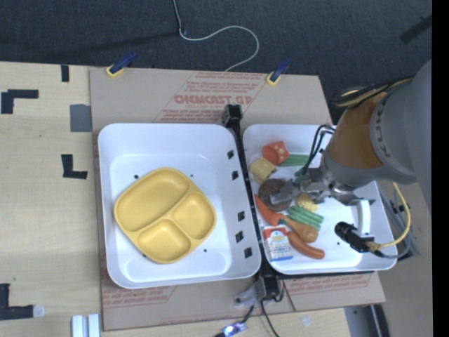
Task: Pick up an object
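The grey arm reaches in from the right, its orange band above the wrist, and bends down over the right bin, so that the gripper sits low among the toy food near the middle of that bin. From this slant I cannot tell whether the gripper is spread or pressed together, nor whether it has anything in it. Just to its left, touching or nearly touching, lies a dark brown round piece, dull and flat-topped like a mushroom cap or patty. Toys crowd the left half of this bin: a red pepper toward the far wall, a pale yellow chunk just beside it, an orange carrot under the brown piece's near edge, a small yellow bit and a green vegetable right below the gripper, then a reddish sausage and a small printed packet by the near wall. The left bin holds a yellow divided plate lying flat. Both bins rest on a cardboard sheet on the table, and a white cable loops across the dark surface beyond.
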Tool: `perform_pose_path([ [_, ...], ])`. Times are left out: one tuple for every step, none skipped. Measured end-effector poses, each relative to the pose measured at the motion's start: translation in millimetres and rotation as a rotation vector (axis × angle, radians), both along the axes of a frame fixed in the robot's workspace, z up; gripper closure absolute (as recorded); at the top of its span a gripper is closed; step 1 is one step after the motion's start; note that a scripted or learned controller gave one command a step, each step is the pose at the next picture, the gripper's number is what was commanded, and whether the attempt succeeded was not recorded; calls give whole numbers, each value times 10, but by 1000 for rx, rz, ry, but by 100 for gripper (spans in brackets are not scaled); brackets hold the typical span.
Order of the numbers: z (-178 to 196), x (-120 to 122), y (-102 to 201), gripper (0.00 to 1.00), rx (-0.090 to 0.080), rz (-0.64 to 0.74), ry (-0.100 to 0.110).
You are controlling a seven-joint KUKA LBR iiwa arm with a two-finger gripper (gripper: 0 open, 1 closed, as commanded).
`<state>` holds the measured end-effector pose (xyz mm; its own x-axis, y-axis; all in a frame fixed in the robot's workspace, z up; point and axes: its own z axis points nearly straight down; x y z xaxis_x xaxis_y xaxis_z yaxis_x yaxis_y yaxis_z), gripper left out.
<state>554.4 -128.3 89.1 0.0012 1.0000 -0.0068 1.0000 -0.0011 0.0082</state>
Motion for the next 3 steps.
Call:
perform_pose_path([
  [152, 40, 5, 100, 0, 2, -12],
  [580, 44, 61, 100, 7, 3, 7],
  [1002, 54, 100, 100, 7, 3, 6],
])
